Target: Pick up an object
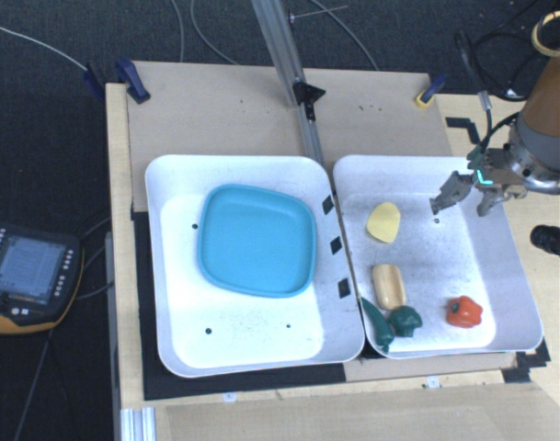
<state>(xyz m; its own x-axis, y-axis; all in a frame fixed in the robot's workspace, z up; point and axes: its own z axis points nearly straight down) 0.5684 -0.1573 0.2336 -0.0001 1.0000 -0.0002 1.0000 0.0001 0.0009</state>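
Far to the left, off the tabletop (215, 85), a handheld control pendant (27, 274) is seen lying on the dark floor. On the tabletop, two shallow white bins are set side by side. The left bin (169, 338) is occupied by a turquoise square plate (257, 240), laid flat near its middle. The right bin (509, 246) is where the candidate objects are found: a pale yellow piece (384, 221) toward the upper middle, a tan cylinder-like piece (388, 285) below it, a dark green item (390, 322) at the lower left corner just beside the tan piece, and a red pepper-like item (463, 311) at the lower right, apart from the rest. At the upper right of that bin, the gripper (465, 198) is seen hovering with its fingers spread apart and nothing between them; no object is touched. The pick is judged not yet begun: every object is lying in the bin, and an approach, a closing and a lift are all left to be done.
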